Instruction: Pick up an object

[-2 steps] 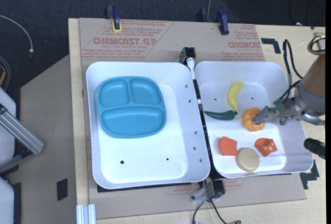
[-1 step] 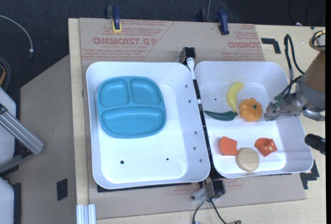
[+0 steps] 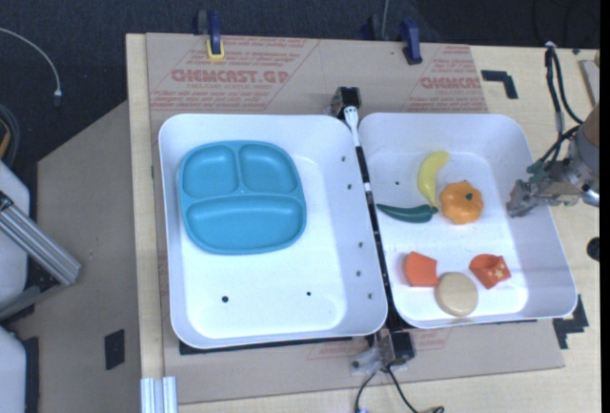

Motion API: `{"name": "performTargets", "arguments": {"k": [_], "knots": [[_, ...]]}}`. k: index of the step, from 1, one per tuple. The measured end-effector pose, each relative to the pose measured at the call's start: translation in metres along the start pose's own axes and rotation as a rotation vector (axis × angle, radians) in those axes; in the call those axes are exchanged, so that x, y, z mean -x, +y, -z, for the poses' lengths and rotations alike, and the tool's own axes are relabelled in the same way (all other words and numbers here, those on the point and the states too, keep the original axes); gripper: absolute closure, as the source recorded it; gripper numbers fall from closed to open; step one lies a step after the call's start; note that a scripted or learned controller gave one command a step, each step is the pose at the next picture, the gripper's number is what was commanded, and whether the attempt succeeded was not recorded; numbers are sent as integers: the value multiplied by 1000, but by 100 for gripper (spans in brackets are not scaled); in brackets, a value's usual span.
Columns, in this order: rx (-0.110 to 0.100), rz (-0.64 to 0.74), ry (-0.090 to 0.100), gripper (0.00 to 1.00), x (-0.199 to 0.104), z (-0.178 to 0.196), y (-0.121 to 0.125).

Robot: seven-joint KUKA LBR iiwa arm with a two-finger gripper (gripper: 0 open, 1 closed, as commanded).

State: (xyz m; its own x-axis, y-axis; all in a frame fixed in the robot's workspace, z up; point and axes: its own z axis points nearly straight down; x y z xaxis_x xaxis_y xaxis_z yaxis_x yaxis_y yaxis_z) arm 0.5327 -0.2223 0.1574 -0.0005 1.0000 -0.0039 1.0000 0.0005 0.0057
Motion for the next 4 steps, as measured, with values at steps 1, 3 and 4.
{"name": "performTargets", "arguments": {"k": [1, 3, 4], "knots": [[2, 1, 0, 100, 1, 54, 2], [-2, 6, 4, 100, -98, 71, 25], [-7, 5, 6, 100, -144, 69, 22]]}}
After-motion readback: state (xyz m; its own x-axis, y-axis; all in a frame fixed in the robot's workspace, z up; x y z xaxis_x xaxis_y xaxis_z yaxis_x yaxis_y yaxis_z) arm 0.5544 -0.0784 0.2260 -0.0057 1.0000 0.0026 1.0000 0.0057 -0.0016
